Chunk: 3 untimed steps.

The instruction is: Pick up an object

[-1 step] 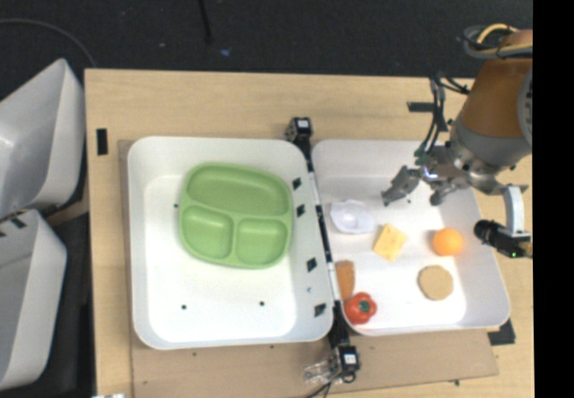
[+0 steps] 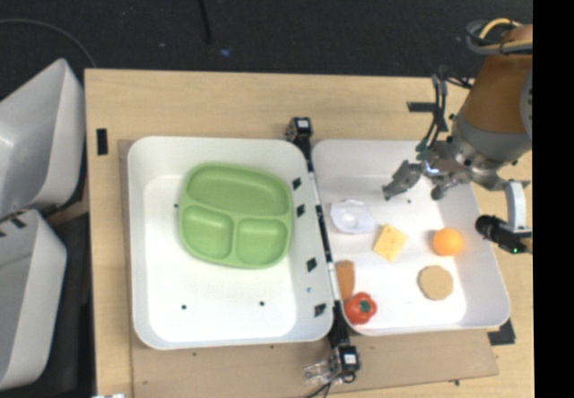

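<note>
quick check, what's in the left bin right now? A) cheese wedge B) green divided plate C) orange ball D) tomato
B: the green divided plate lies in the left bin, while the orange ball, cheese wedge and tomato are all in the right bin.

Both bins, the left bin (image 2: 152, 298) and the right bin (image 2: 475, 298), look like smooth, faintly glossy white plastic. The green divided plate (image 2: 237, 214) at centre left has a matt plastic look. The bench (image 2: 224, 100) shows a pale, matt wood-like surface. The orange ball (image 2: 447, 242) at lower right appears smooth, the tan disc (image 2: 436, 282) below it dull.
</note>
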### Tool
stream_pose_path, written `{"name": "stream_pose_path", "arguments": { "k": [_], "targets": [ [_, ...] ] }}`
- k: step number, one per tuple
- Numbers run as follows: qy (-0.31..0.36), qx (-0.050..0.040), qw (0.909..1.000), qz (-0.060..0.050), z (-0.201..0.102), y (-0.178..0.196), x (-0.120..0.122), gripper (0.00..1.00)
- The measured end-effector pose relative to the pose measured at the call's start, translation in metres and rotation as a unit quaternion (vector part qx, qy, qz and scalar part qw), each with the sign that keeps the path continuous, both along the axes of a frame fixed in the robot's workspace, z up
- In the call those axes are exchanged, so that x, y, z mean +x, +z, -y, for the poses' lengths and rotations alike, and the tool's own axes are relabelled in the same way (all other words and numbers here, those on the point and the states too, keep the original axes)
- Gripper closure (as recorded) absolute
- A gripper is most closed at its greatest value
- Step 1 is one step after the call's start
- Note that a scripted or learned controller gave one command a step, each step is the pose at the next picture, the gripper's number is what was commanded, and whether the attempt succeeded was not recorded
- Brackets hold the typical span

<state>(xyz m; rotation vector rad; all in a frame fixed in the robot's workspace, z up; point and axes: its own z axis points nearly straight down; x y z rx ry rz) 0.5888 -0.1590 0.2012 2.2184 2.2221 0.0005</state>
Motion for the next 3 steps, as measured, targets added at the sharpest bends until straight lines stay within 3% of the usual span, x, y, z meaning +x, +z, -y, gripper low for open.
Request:
{"name": "stream_pose_path", "arguments": {
  "k": [2,3],
  "targets": [
    [-0.002,0.0000,1.0000,-0.002,0.011,-0.099,-0.001,0.00],
    [-0.004,-0.0010,1.0000,0.001,0.012,-0.084,0.001,1.00]
  ]
}}
